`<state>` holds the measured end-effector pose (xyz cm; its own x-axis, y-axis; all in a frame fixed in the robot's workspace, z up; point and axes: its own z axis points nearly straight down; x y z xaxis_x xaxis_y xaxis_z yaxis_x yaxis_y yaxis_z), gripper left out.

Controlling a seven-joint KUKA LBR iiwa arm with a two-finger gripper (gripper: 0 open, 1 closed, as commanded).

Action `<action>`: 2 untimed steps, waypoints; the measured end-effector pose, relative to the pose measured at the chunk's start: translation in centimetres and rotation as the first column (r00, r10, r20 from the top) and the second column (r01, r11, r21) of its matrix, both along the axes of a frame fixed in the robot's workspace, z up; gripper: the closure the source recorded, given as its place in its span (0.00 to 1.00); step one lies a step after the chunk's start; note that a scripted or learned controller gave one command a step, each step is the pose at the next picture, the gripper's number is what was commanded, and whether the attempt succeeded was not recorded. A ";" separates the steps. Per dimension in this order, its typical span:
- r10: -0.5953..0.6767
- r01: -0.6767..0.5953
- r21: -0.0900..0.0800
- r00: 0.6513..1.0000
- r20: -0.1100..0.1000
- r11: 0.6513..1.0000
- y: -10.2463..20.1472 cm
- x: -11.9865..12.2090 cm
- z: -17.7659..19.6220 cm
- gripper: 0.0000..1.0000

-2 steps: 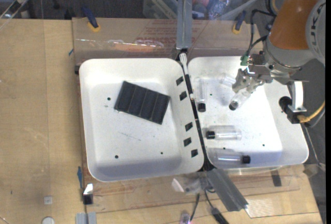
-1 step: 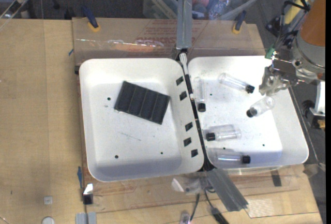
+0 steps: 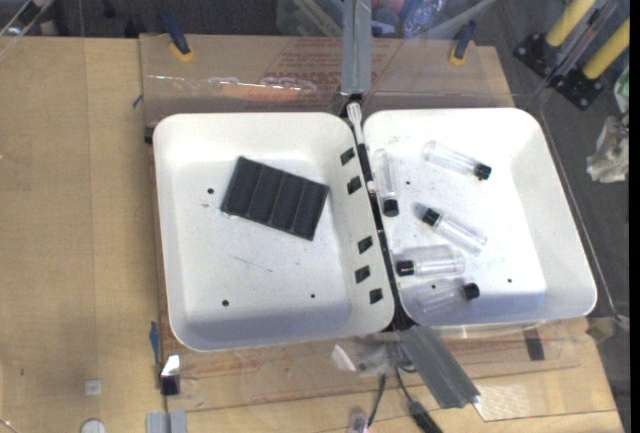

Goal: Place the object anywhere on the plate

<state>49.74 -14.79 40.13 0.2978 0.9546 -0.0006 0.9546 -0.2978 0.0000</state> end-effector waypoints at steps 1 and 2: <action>0.001 -0.001 0.000 1.000 0.000 1.000 0.0 0.0 0.0 0.00; 0.004 -0.004 -0.002 1.000 0.000 1.000 0.1 0.1 1.0 1.00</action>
